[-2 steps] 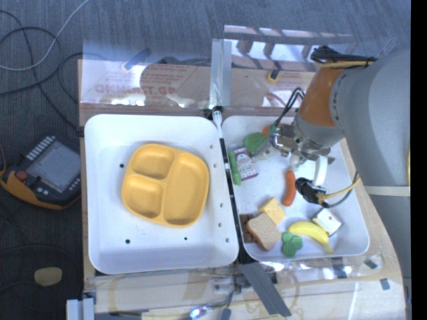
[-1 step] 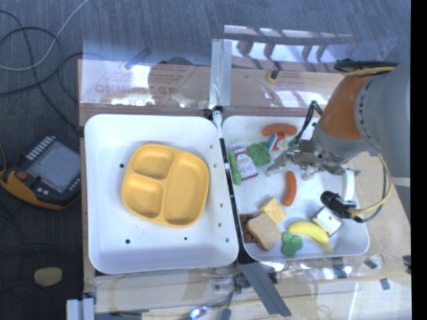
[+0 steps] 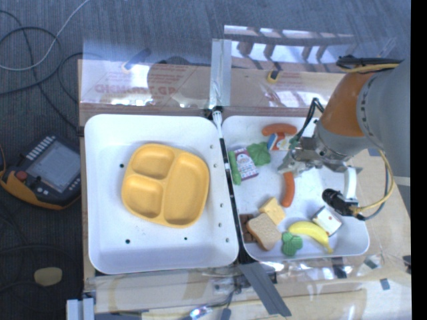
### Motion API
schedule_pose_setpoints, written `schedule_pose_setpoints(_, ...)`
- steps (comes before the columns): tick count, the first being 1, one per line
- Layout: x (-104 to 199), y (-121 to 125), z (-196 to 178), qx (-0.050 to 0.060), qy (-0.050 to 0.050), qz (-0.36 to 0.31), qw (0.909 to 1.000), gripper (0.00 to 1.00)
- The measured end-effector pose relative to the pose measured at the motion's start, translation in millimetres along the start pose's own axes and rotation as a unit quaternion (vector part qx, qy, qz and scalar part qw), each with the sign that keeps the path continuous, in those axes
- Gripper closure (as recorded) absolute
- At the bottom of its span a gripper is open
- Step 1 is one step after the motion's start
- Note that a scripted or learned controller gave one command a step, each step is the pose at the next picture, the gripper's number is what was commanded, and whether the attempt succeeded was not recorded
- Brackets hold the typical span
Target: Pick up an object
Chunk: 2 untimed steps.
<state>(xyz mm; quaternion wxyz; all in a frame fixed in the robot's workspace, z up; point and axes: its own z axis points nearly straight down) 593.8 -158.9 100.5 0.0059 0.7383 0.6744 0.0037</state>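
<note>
The right bin (image 3: 353, 245) holds several toy foods. A red sausage (image 3: 288, 189) lies near its middle, and a second red sausage (image 3: 279, 129) sits at the far edge. A green leafy piece (image 3: 259, 155) and a small purple packet (image 3: 245, 165) lie at the left. Toward the front are a cheese wedge (image 3: 272, 211), a bread slice (image 3: 262, 231), broccoli (image 3: 291, 244), a banana (image 3: 311, 233) and a white block (image 3: 327, 220). My gripper (image 3: 298, 161) hangs low over the bin, just above the upper end of the middle sausage. The wrist hides how it stands.
A yellow divided plate (image 3: 165, 183) lies in the left bin (image 3: 107, 245). The grey arm with its orange band (image 3: 347, 109) covers the right bin's far right corner. A black cable (image 3: 373, 202) loops off the wrist.
</note>
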Motion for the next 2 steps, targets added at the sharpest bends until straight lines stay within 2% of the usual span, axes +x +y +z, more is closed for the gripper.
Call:
schedule_pose_setpoints(1, 85, 2, -114, 0.007, 0.001, -0.038, 0.9992, 1.0)
schedule_pose_setpoints(2, 66, -1, -83, 0.008, 0.0, -0.056, 0.9984, 1.0)
